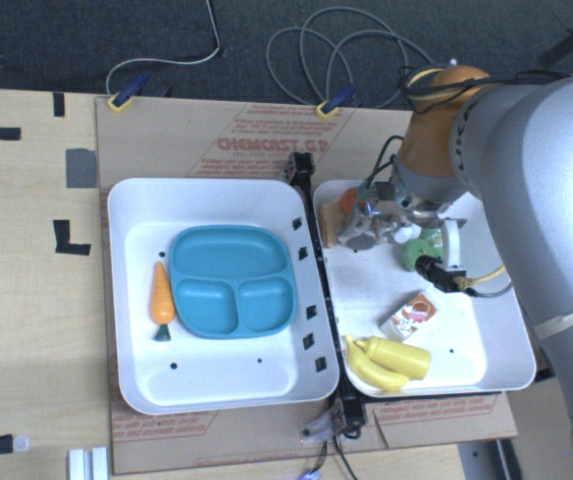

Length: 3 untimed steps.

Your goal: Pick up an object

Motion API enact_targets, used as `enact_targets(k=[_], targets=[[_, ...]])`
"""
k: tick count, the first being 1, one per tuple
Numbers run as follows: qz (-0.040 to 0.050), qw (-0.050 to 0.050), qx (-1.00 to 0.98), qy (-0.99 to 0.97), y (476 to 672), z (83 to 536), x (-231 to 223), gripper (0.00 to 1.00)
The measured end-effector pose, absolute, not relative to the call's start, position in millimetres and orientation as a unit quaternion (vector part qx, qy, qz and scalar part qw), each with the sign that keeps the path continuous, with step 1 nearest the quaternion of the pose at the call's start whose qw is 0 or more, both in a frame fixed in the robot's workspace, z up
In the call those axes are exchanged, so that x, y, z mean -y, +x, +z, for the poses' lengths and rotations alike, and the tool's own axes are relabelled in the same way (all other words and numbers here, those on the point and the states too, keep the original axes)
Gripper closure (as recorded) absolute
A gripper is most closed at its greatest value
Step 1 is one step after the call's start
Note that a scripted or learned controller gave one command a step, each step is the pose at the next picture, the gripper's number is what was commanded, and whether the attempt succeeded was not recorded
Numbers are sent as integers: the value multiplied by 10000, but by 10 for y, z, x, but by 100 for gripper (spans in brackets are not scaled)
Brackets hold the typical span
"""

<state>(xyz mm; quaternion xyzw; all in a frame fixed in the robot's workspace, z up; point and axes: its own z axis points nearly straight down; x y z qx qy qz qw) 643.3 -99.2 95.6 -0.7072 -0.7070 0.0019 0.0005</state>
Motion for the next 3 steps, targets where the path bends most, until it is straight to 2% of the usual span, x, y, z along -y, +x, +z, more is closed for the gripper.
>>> enact_targets(k=[1, 2, 3], targets=[[30, -7, 7069, -7073, 6432, 957, 1007, 0], [36, 13, 7070, -7072, 6422, 1039, 997, 100], [-1, -3, 7076, -7066, 6136, 1847, 879, 100]])
